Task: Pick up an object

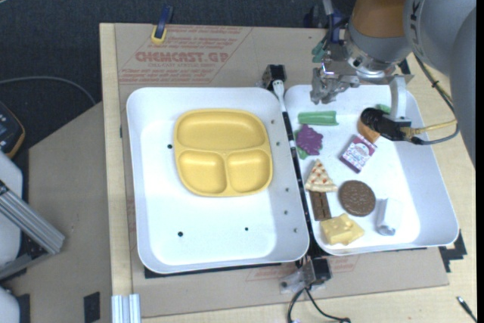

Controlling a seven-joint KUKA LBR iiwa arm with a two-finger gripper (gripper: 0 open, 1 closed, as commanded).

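Note:
My gripper (325, 91) hangs over the far left corner of the right bin (431, 185), just above a green bar (318, 117) and apart from it. Nothing shows between it and the bin floor. Below the green bar lie purple grapes (308, 138), a pizza slice (319, 176), a brown chocolate bar (321, 204) and a yellow cheese wedge (342, 229). A round brown cookie (357, 197), a small pink box (358, 153) and a grey bolt (384, 217) lie further right.
A yellow divided plate (224, 150) sits in the left bin (151, 215). The bins' shared wall (291, 163) runs just left of the grapes. The arm's grey and orange body covers the right bin's far right corner.

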